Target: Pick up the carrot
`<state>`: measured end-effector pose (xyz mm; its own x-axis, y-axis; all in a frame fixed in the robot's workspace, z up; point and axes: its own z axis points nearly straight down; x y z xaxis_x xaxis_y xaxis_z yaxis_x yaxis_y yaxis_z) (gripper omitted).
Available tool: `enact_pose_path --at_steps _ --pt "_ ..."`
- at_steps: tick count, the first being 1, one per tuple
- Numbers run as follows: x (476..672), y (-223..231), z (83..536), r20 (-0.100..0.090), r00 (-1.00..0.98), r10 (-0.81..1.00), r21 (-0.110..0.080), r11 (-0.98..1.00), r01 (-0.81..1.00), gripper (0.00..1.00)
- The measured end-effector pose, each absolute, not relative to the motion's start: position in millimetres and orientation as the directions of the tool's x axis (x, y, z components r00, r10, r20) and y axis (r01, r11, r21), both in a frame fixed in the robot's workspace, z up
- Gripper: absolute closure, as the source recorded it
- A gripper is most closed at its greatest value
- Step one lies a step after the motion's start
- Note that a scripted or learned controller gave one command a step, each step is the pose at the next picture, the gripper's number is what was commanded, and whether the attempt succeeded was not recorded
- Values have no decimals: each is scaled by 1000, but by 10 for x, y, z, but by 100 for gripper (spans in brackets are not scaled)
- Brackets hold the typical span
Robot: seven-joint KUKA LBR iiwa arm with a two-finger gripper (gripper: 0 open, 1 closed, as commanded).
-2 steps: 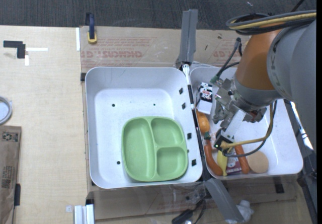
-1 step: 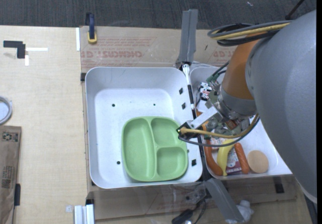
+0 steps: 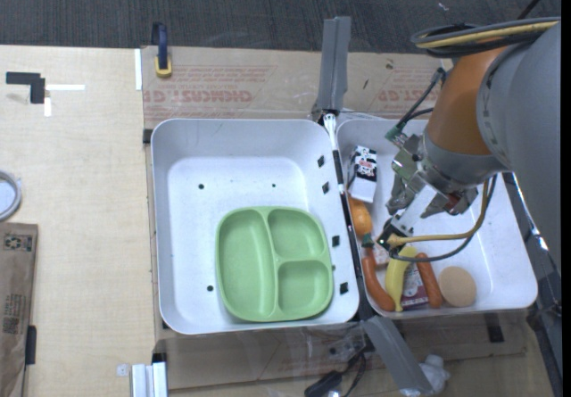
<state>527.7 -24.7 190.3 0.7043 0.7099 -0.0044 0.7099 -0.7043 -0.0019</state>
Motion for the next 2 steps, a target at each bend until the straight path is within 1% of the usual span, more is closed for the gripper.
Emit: enact_pose_path --at_steps 1,2 --pt "5021 37 1901 -7 895 447 -3 -895 447 100" --pt "4949 305 1955 -3 489 872 -5 -489 872 100"
